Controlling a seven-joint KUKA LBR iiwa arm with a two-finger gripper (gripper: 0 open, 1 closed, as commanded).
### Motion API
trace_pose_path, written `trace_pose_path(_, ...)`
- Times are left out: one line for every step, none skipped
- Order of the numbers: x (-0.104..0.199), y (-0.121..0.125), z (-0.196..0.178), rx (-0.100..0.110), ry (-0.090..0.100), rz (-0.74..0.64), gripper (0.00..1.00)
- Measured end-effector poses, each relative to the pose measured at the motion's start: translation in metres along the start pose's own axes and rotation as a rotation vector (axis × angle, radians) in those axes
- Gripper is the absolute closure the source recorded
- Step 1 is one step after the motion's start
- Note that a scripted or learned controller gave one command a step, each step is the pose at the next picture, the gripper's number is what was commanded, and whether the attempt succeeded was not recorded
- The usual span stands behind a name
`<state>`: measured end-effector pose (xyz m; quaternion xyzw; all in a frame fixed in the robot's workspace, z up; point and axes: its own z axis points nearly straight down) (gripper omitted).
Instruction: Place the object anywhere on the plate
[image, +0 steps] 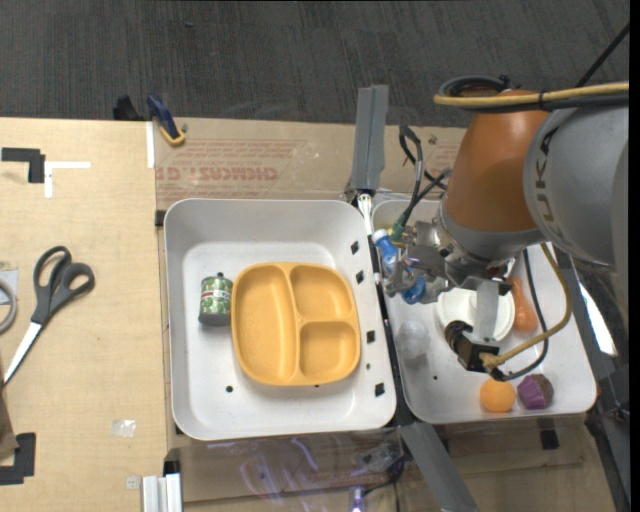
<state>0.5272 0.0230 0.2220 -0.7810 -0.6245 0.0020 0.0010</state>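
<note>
Yellow-orange, the plate (295, 322) is lying flat in the middle of the left bin (190, 385), its three compartments facing up. A small green can (214, 299) is sitting just beside the plate's left rim, on the bin floor and off the plate; whether it is touching the rim cannot be told.

The arm is reaching over the right bin (430, 385) from the right, its orange band hanging above that bin's far half. The gripper (405, 272) is hovering low by the right bin's left wall, close to the divide between the two bins. A blue thing (413, 291) is showing right at its tip. Whether the gripper is clamped on this thing or merely next to it cannot be made out, and how wide it is standing cannot be told either.

Further right, a white dish (455, 306) is lying partly under the wrist, with an orange stick (522, 308) at its right side. An orange ball (497, 397) and a purple lump (535, 390) are resting side by side near the right bin's near wall.

Scissors (55, 285) are lying on the bench (80, 400), well apart from both bins.
</note>
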Motion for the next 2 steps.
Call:
trace_pose_path(0.0639, -0.0405, -0.0524, -0.002, -0.001, -0.083, 1.00)
trace_pose_path(0.0636, -0.0403, -0.0525, -0.002, 0.000, -0.082, 0.00)
